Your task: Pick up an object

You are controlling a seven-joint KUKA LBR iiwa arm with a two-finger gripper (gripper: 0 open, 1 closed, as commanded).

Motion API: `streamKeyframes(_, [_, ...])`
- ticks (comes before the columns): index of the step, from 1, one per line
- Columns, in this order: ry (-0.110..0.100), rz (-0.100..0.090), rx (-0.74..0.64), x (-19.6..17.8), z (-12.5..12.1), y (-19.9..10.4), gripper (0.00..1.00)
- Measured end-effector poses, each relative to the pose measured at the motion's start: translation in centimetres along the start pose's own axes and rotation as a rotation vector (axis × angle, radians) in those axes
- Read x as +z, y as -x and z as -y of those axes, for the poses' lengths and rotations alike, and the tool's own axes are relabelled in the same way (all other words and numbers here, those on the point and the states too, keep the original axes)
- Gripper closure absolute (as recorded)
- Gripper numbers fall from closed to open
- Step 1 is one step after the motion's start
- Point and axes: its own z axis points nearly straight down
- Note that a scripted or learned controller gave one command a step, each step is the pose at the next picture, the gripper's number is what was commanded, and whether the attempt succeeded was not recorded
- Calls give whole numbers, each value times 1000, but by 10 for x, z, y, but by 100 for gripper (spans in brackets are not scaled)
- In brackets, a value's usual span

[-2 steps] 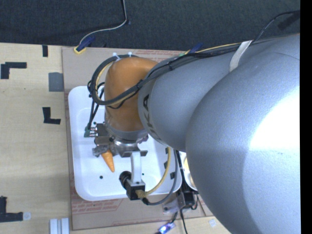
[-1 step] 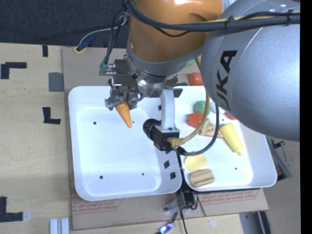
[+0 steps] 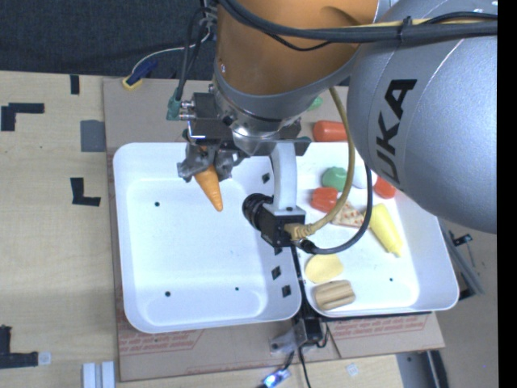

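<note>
Right, the KUKA arm (image 3: 380, 79) comes in from the right and hangs low over the two white bins, its orange band taking up most of the top centre. Below it the gripper (image 3: 203, 166) sits over the upper part of the left bin (image 3: 145, 297), w/ an orange toy carrot (image 3: 211, 188) pinched between its metal fingers (image 3: 189, 168). The carrot's wide end is up in the fingers, pointed tip angled down and to the right, approx. over the bin's back half; can't tell if the tip touches the floor or is just above it.

A black camera-like unit (image 3: 262, 217) on a grey bracket hangs off the wrist right over the divide between the bins, w/ a tan cable (image 3: 347, 192) looping from it up toward the arm.

Right bin (image 3: 428, 289) carries the rest of the play food: a yellow corn-shaped piece (image 3: 386, 229) near the right wall, a flat pale yellow piece (image 3: 323, 267) w/ a tan bread-roll shape (image 3: 333, 294) just beside it at the front, a red piece (image 3: 325, 199) and a green one (image 3: 334, 176) close together mid-bin, a cracker-like tan bit (image 3: 349, 215) just beside the red one, and a red-orange block (image 3: 329, 130) at the back edge. Another red piece (image 3: 384, 189) peeks out from under the arm; what it is can't be made out.
</note>
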Motion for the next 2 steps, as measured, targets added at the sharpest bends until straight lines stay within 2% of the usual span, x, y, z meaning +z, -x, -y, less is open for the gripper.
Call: streamKeyframes(2, [-2,2,1,-1,0,0,100])
